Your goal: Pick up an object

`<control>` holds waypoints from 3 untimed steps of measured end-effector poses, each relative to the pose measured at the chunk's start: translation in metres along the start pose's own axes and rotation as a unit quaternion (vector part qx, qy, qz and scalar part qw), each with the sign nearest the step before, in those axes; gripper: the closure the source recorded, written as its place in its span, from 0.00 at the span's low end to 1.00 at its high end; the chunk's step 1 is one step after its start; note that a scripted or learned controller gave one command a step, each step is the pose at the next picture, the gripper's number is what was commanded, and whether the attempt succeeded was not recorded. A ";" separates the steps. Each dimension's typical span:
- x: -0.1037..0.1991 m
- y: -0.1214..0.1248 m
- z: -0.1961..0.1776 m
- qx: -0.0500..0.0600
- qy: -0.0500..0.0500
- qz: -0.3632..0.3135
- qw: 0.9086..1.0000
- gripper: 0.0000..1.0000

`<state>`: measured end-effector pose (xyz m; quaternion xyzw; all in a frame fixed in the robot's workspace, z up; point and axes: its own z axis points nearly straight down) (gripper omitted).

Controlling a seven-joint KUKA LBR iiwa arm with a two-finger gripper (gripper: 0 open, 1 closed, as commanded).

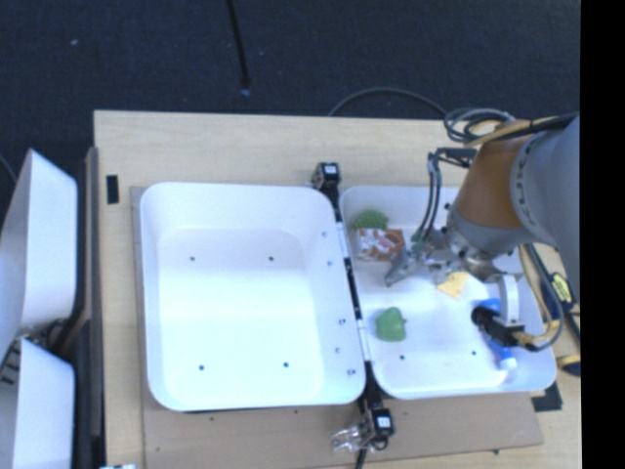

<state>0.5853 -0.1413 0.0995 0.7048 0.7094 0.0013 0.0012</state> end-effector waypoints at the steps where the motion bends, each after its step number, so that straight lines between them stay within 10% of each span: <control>1: -0.001 -0.062 -0.001 0.003 0.000 0.004 1.000 0.00; 2: 0.016 0.015 -0.002 -0.002 -0.001 0.000 1.000 0.00; 3: -0.047 -0.016 -0.002 0.002 -0.002 0.006 1.000 0.00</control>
